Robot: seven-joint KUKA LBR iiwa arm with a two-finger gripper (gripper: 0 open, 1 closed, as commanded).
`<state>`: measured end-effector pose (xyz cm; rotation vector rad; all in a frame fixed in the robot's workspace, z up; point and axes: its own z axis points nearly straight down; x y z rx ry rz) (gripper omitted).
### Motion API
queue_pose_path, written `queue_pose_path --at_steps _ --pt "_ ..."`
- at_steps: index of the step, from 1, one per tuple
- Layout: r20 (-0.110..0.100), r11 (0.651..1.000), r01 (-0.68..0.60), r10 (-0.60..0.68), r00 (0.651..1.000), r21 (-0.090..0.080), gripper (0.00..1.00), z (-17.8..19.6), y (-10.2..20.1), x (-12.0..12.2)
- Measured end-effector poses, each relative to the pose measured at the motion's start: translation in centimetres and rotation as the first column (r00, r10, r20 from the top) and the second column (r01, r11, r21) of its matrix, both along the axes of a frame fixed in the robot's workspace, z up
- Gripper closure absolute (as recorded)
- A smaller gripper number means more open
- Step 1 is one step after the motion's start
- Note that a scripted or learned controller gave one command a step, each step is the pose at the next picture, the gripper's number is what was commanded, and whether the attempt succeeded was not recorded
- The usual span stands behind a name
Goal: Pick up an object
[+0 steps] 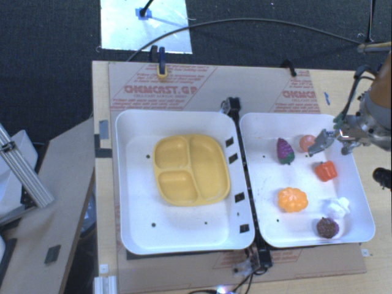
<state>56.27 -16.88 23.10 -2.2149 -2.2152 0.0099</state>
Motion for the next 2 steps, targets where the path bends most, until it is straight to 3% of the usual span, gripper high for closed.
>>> queue_pose_path --at_steps 1,2 --pt "0.012 1.000 -0.003 0.003 1.000 -0.002 0.00 0.7 0.1 0.3" --pt "0.009 1.000 -0.006 0.006 1.000 -0.001 0.00 -4.8 0.9 0.9"
